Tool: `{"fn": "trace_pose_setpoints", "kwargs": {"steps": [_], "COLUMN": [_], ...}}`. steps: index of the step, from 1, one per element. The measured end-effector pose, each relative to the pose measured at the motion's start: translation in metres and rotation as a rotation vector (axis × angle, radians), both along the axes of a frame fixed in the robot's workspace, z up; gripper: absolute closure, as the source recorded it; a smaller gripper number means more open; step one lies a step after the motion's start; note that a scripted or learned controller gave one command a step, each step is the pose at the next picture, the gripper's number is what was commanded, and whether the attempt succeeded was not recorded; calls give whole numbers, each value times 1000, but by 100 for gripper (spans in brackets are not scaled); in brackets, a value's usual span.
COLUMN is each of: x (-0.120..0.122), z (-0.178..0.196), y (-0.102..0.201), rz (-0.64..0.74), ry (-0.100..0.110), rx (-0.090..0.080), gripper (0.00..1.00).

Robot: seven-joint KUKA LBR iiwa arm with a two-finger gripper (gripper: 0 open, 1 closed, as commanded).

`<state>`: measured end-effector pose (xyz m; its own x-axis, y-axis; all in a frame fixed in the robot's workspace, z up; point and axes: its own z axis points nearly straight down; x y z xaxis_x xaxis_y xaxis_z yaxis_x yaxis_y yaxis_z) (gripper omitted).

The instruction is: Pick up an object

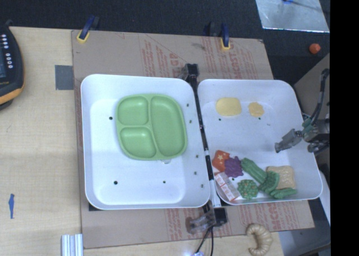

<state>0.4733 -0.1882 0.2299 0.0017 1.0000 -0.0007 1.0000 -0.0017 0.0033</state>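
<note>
My gripper (294,139) hangs over the right edge of the right bin (280,92), just above its floor, with nothing seen in it. Toy food is heaped in that bin's near corner, to the gripper's lower left: a tan bread slice (284,176), green vegetables (257,172), a broccoli piece (247,188), a purple piece (233,165), a red-orange piece (220,158) and a red-and-white packet (225,184). Two yellow pieces (228,106) (256,109) lie near the bin's far side.
The left bin (101,187) holds a green divided plate (151,126). A tan curled toy (260,237) lies on the cardboard in front of the right bin. A control pendant (8,64) rests at the bench's left edge. Clamps (225,40) pin the cardboard.
</note>
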Motion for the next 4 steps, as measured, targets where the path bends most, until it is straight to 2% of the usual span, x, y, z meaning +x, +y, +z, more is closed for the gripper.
{"fn": "trace_pose_setpoints", "kwargs": {"steps": [1, 2, 3, 4], "x": [55, 122, 76, 182], "z": [-105, 37, -42, -69], "y": [26, 10, -8, -22], "rz": [11, 8, 3, 9], "ry": [11, -13, 15, 2], "rx": [3, -6, 2, -1], "gripper": [0, 0, 0, 0]}}
